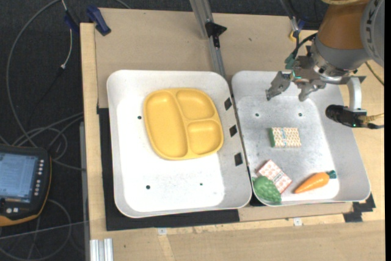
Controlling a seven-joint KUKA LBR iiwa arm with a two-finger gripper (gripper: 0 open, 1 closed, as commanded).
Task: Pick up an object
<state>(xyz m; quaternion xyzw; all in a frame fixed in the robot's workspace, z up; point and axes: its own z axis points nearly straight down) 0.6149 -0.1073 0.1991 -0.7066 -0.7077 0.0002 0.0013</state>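
Four small things lie in the right bin (342, 150), any of them a candidate for picking. A carrot (314, 182), orange with a short green top, tapers to a point and lies at a slant near the bin's front edge. Just left of it sits a flat card (274, 173) with a red and white check pattern, and touching that card's front corner is a green, rounded, bumpy piece (266, 189) that looks like a toy vegetable, right at the bin's front left corner. Farther back, near the middle of the bin, lies a small block (285, 137) with a pale checked face and a green left edge, well apart from the other three. Both bins are shallow, white, smooth and round-cornered; the right one's floor looks faintly speckled. The left bin (122, 131) holds a yellow tray (182, 122), glossy plastic with rounded corners and three compartments, one long and two smaller, turned at a slight angle. The tabletop (146, 40) is plain tan board, with a dark mat showing under the bins' front edges. The arm (348, 15) enters from the right, its orange band above a grey wrist, and bends down over the back of the right bin. The pincer (288, 90) hangs there with its two fingers spread wide, nothing between them, above bare bin floor and well behind the block.
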